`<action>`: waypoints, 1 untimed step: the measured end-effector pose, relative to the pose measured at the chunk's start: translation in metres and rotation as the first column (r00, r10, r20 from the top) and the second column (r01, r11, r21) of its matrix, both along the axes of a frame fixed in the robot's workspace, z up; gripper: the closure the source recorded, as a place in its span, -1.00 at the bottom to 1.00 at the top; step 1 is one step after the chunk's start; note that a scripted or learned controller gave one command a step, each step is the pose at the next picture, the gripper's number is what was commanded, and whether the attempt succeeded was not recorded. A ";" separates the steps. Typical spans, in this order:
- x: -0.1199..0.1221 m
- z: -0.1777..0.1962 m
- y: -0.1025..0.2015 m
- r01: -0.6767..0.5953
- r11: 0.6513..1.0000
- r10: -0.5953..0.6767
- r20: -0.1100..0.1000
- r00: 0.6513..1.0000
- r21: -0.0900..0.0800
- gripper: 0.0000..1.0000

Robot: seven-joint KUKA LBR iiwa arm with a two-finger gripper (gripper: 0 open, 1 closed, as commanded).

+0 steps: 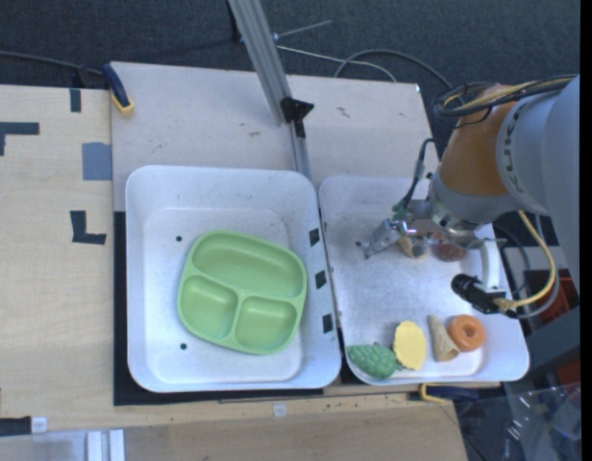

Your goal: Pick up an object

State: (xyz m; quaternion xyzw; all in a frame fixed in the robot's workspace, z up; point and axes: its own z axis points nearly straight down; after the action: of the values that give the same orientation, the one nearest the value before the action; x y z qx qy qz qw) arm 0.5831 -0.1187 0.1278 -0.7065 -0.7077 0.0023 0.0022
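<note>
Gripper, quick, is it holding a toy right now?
Gripper: over the right bin, with no toy in it; open or shut cannot be told.

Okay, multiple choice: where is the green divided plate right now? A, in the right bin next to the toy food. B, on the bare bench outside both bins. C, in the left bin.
C: the green divided plate lies flat inside the left bin, while the toy food pieces sit along the near edge of the right bin.

Green 3-compartment tray [242,292] in left bin [142,257], pincer [373,246] over right bin [373,286]
</note>
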 end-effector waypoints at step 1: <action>0.001 0.013 0.001 -0.002 1.000 0.002 0.003 1.000 0.001 1.00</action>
State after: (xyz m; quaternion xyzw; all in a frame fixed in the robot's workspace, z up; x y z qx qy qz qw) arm 0.5842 -0.1179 0.1404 -0.7058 -0.7084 0.0009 0.0013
